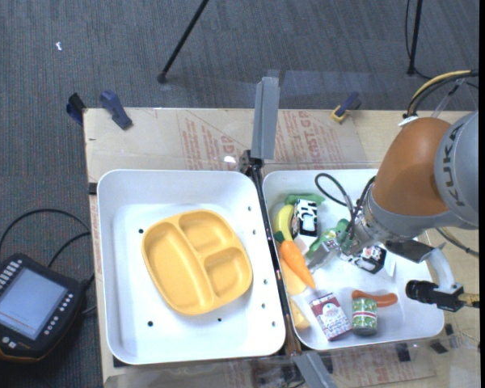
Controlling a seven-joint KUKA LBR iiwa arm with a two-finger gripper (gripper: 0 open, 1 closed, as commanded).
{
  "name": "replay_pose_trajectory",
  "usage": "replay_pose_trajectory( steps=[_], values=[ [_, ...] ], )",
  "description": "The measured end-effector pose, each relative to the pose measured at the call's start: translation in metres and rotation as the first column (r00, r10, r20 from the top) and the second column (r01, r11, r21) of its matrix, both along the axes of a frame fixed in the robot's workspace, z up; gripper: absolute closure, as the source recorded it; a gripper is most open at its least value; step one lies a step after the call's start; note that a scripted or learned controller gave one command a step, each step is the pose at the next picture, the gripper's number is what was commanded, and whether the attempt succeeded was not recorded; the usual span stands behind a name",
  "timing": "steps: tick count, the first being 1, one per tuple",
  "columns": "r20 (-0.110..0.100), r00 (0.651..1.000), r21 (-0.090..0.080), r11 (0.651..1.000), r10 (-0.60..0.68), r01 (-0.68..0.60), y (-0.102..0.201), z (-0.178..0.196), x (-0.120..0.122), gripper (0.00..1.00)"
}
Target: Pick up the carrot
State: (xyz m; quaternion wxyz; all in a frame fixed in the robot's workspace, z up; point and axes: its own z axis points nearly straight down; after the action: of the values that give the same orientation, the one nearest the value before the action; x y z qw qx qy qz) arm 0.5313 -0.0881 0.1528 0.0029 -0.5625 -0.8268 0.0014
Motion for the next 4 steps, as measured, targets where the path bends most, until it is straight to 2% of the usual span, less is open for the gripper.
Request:
replay_pose_trajectory(
  steps=[1,2,3,4],
  values=[
    [0.002,0.96,-0.003,0.96,-0.279,0.279,-0.03,0.087,0.035,0.0],
    [-0.001,0.97,-0.002,0.97,-0.242,0.242,-0.033,0.047,0.051,0.0],
    [0.013,0.992,-0.001,0.992,0.126,-0.126,0.006,-0.039,0.032,0.0],
    [0.037,0.961,-0.013,0.961,0.276,-0.275,-0.003,-0.051,0.029,0.0]
  ],
)
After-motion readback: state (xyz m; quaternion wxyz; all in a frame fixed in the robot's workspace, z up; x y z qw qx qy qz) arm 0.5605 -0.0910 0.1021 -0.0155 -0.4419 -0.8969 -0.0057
